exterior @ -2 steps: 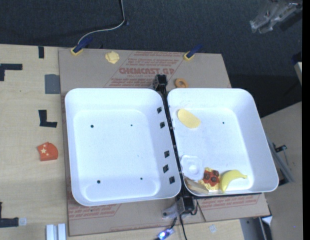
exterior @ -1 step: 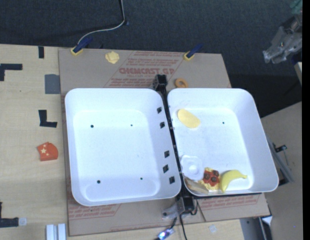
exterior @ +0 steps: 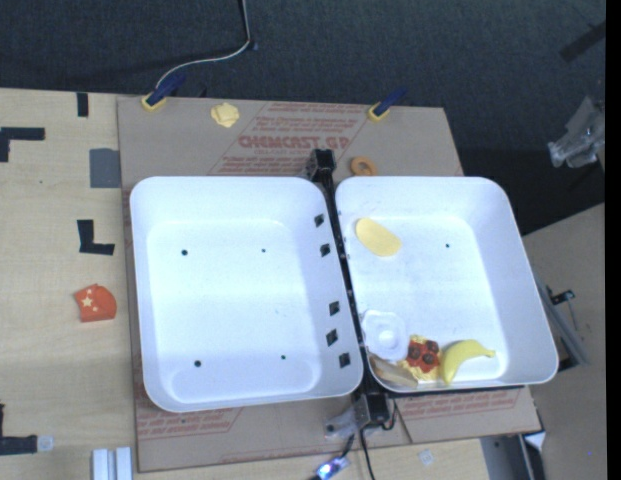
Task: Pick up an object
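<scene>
The right bin [exterior: 513, 230] holds a flat yellow oval piece [exterior: 377, 237] near its far left side. Along its near edge lie a white cup-like item [exterior: 383, 333], a red and dark toy [exterior: 423, 354] and a yellow banana [exterior: 464, 358]. A tan piece [exterior: 388, 373] peeks out beneath the white item. A grey, blurred part of my gripper [exterior: 576, 140] shows at the far right, outside the bins and well away from every object. Only small dark dots mark the floor of the left bin [exterior: 148, 268].
On the cardboard behind the bins lie a yellow lump [exterior: 225, 115] and a small orange ring [exterior: 362, 166]. A red-orange item [exterior: 96, 303] sits on the bench left of the bins. Clamps [exterior: 162, 90] hold the cardboard's far edge.
</scene>
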Robot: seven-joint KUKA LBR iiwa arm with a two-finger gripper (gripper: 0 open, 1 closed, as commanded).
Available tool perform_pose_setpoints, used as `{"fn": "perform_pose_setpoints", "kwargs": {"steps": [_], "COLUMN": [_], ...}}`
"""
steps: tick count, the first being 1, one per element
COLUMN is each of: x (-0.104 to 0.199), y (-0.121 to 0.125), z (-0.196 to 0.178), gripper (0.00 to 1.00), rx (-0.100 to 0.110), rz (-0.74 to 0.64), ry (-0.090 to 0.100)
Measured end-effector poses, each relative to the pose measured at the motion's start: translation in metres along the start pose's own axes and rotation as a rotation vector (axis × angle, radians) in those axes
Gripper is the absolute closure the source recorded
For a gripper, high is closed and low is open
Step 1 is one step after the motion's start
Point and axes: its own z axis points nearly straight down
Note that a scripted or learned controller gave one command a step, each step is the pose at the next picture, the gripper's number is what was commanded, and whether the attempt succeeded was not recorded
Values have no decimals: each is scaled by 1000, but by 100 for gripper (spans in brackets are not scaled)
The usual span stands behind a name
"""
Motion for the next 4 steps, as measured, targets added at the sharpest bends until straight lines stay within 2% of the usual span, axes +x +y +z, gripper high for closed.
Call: {"fn": "perform_pose_setpoints", "kwargs": {"steps": [1, 2, 3, 4], "x": [-27, -26, -26, 54], "y": [-24, -22, -22, -13], "z": [1, 1, -10, 207], "gripper": [100, 0, 100, 100], "rx": [1, 1, 0, 19], "rz": [1, -1, -1, -5], "ry": [0, -1, -2, 3]}}
